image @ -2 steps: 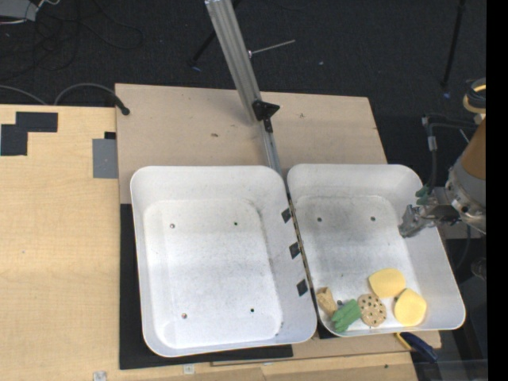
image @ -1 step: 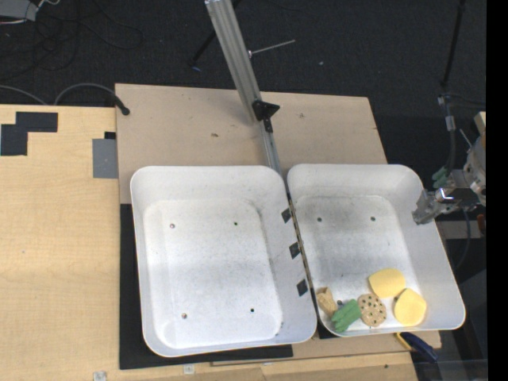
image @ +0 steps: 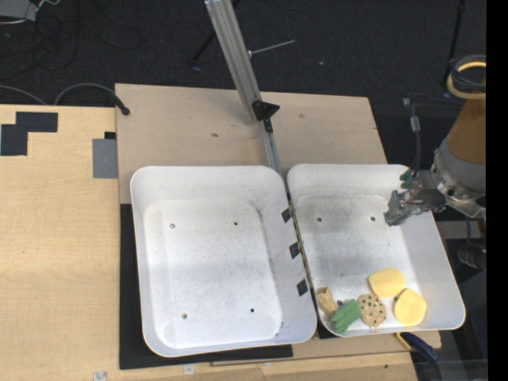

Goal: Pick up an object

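The right bin (image: 349,189) holds a small cluster of objects at its near edge. Two yellow rounded pieces lie there, one (image: 386,282) slightly behind the other (image: 410,307). Beside them rest a brown speckled cookie-like disc (image: 371,309), a green piece (image: 346,316) and a small tan piece (image: 326,300). My gripper (image: 397,210) hangs over the right bin's far right part, well behind the cluster and apart from it. Nothing shows between its tips.
The left bin (image: 151,189) sits beside the right one, with black clips (image: 294,249) along the shared rim. A slanted aluminium bar (image: 238,62) rises behind the bins. The wooden bench (image: 55,213) extends to the left.
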Robot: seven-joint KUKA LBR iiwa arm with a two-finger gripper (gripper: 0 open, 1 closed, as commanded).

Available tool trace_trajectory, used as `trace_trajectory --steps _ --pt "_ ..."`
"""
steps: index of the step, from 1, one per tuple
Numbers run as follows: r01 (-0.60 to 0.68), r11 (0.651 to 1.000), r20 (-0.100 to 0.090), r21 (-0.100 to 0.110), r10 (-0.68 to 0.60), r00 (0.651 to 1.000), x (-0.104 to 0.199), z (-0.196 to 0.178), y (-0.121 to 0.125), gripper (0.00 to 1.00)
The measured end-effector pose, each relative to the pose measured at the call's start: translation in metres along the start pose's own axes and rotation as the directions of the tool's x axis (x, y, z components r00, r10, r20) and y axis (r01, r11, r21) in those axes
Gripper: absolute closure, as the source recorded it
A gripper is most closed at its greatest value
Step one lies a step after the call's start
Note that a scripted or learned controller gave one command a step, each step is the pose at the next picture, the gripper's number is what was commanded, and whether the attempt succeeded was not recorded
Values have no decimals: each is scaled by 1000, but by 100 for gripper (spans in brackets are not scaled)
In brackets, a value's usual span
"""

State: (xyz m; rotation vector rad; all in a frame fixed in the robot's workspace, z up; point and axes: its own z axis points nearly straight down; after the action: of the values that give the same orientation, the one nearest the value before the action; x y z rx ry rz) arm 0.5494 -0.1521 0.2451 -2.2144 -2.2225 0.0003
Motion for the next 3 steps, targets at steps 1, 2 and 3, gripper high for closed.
trace_trajectory --steps 1,2,3 --pt "2 1000 -1 1 -2 1000 63 2 5 100" --pt "2 1000 0 -1 -2 1000 116 -4 7 100" --pt "2 1000 1 0 -2 1000 177 -3 10 100"
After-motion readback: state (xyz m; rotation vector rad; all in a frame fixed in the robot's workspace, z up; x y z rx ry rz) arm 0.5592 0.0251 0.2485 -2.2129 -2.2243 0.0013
